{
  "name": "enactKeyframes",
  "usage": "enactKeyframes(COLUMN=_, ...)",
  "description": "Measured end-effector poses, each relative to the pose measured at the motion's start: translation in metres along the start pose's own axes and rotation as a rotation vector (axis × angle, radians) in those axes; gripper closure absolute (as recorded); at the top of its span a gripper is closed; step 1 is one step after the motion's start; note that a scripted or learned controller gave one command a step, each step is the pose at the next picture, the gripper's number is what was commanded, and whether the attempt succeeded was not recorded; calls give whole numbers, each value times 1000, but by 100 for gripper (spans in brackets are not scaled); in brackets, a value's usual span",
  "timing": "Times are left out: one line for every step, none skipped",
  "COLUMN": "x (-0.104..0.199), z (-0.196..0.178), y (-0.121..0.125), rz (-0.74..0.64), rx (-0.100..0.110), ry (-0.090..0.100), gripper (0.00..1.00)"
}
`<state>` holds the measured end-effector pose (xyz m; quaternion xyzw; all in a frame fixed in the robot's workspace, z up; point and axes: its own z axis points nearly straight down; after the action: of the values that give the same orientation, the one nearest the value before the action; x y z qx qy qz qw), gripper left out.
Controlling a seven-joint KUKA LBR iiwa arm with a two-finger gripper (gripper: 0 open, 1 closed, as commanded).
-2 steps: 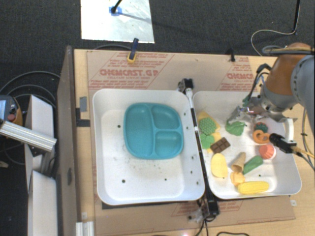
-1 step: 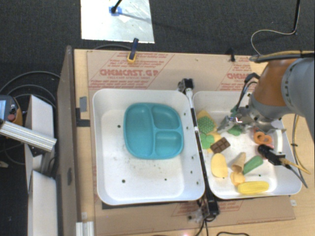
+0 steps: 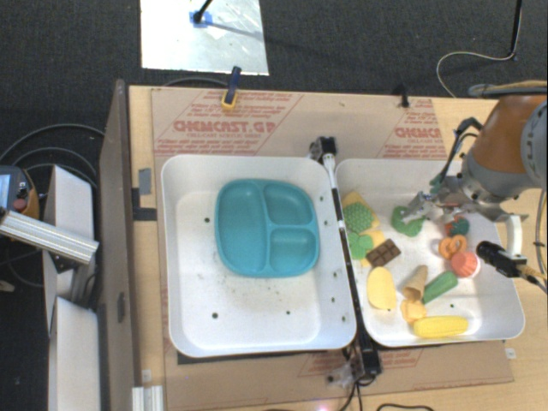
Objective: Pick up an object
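Note:
My gripper (image 3: 431, 202) hangs over the upper middle of the right bin (image 3: 514, 315), on the grey wrist below the orange band. Its tip is just above and to the right of a green toy (image 3: 406, 222) lying on the bin floor. A small red and teal piece (image 3: 459, 226) lies right below the wrist. Nothing shows as held.
The right bin also holds an orange pretzel (image 3: 451, 247), a pink-red fruit (image 3: 465, 265), a green cucumber (image 3: 439, 285), a cone (image 3: 415, 278), yellow corn (image 3: 441, 325), a chocolate bar (image 3: 383, 253) and several yellow and green pieces near the divider. A teal divided plate (image 3: 265, 228) lies in the left bin (image 3: 193, 315).

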<state>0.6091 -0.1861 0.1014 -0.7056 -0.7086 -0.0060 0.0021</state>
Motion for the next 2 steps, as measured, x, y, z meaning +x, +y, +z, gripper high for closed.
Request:
enactKeyframes(x=-8, z=14, y=-42, rz=-9, rx=5, ry=13, gripper=0)
enactKeyframes(x=-20, z=14, y=60, rz=-5, rx=-5, ry=-14, gripper=0)
